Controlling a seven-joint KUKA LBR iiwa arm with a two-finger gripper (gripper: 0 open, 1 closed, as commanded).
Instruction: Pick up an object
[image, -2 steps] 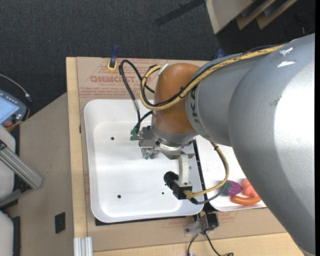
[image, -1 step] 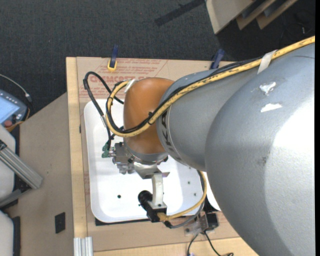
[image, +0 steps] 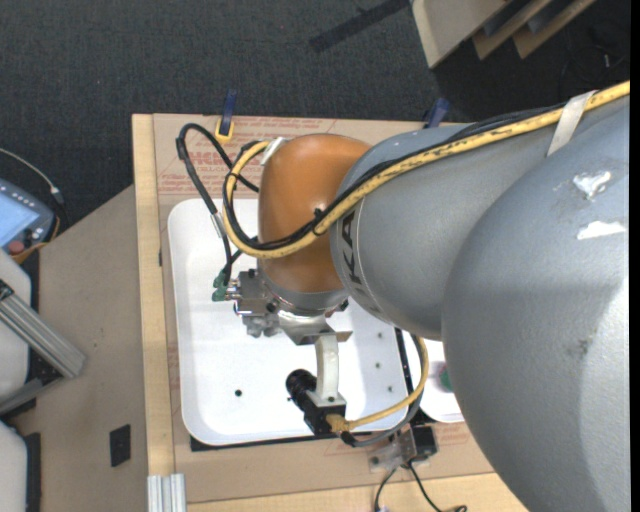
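Observation:
My gripper (image: 252, 308) hangs low over the middle of the left white bin (image: 200, 380), mostly hidden beneath the orange wrist band and the grey arm. Only its metal body shows, at the left edge of the wrist. A small green thing (image: 217, 289) sits right against the gripper's left side; whether it is held or just lying in the bin cannot be made out. A tiny dark speck (image: 238, 392) lies on the bin floor toward the front left.
The arm covers nearly all of the right bin (image: 440, 405), where a sliver of something green (image: 441, 378) peeks out. The wooden bench edge (image: 150, 300) borders the left bin. Blue clamps (image: 228, 108) sit at the far edge.

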